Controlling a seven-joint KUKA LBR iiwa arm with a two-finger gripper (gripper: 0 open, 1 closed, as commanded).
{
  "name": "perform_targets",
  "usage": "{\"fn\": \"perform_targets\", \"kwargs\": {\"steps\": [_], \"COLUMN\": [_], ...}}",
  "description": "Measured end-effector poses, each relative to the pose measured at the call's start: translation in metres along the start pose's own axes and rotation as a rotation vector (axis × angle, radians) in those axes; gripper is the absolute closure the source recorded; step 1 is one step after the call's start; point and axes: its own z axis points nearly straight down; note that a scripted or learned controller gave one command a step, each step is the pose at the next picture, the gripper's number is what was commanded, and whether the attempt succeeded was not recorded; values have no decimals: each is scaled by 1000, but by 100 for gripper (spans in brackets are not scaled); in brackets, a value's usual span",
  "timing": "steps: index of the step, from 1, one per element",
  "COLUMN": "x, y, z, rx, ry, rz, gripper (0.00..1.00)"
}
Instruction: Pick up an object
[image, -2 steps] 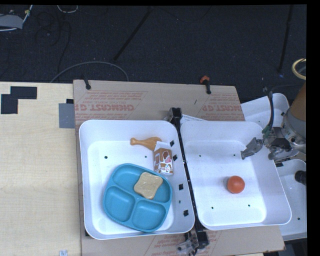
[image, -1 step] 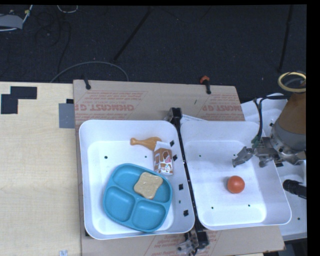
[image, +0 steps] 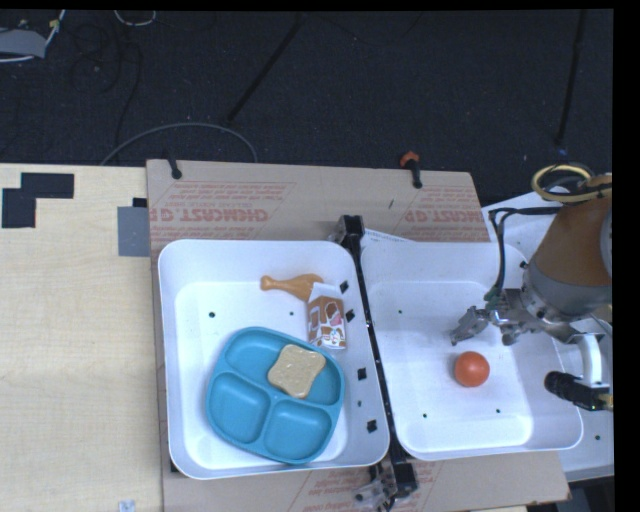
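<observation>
Red ball (image: 472, 369) lies just below the end effector (image: 487, 328).

A dark carpeted floor (image: 300, 80) is seen beyond the cardboard sheet (image: 300, 205). Black cables (image: 265, 70) are trailed across that floor. A pale wooden bench (image: 70, 340) is set left of the cardboard.

Bench (image: 70, 340) with two white bins (image: 190, 290)
</observation>
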Motion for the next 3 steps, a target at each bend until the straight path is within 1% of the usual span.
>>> {"fn": "perform_targets", "kwargs": {"steps": [1,2,3], "x": [-1,-8,-3], "y": [0,-1,5], "z": [-12,-55,-100], "rx": [-1,-5,-6], "ry": [0,-2,-2], "rz": [2,6,-3], "gripper": [100,100,100]}}
